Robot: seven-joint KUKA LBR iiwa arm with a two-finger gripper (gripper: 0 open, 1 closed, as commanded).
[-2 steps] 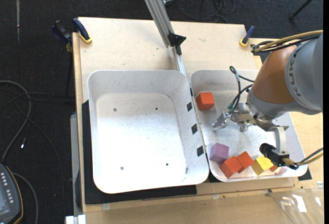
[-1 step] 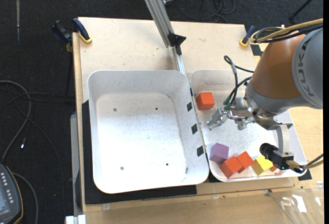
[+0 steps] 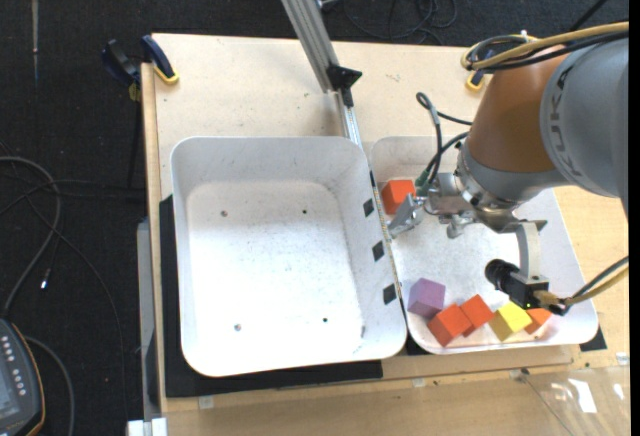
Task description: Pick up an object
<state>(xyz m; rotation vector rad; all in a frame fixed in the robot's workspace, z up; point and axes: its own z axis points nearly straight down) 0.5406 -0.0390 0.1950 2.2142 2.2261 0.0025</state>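
1. Nearest the camera, along the near rim of the right bin (image 3: 580, 329), lies a cluster of small blocks: an orange block (image 3: 462, 317) in the middle, a purple block (image 3: 427, 297) just to its left and a yellow block (image 3: 511, 319) touching it on the right. A further orange piece (image 3: 540, 320) peeks out beside the yellow one.
2. These blocks look rigid, light and flat-sided, likely foam or wood. They should not crush or slip much. A pinch across two opposite flat faces would suit best.
3. The purple block stands a little apart from its neighbours, so it seems the easiest to close on. The orange and yellow blocks are packed close, leaving little room for a finger between them.
4. Another orange block (image 3: 399, 194) sits at the far left of the right bin, hard against the dividing wall. That side may block one finger.
5. The gripper (image 3: 440, 209) hangs over the middle of the right bin, near that far block. How its jaws stand I cannot tell.
6. The left bin (image 3: 190, 159) sits alongside.
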